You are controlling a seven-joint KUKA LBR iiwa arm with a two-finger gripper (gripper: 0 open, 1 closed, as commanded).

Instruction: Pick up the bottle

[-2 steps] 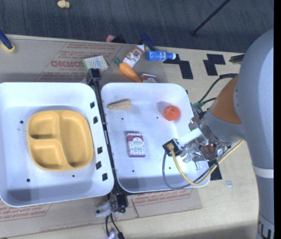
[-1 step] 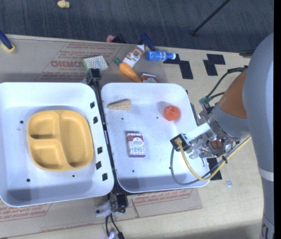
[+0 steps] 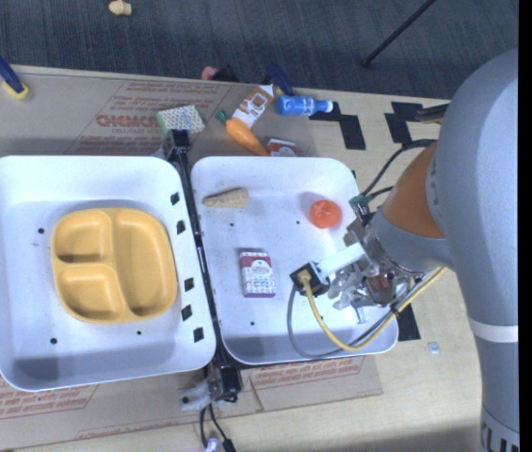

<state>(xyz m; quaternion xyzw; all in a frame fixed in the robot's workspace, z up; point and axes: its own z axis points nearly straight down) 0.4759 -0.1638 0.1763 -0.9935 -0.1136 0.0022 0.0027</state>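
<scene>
The blue bottle [image 3: 300, 106] lies on its side outside the bins, at the upper middle of the frame, long axis roughly left-right. The gripper [image 3: 364, 285] hangs low in the right bin [image 3: 275, 342], lower right; its grip state I cannot tell. The bottle lies well apart, up-frame, past the red ball [image 3: 325, 213].

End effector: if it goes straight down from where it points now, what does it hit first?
Most likely bare floor of the right bin. The end effector hangs over that bin's right side, seemingly pointing down. The orange ball and small red box lie off to the side. Depth is unclear from above.
</scene>
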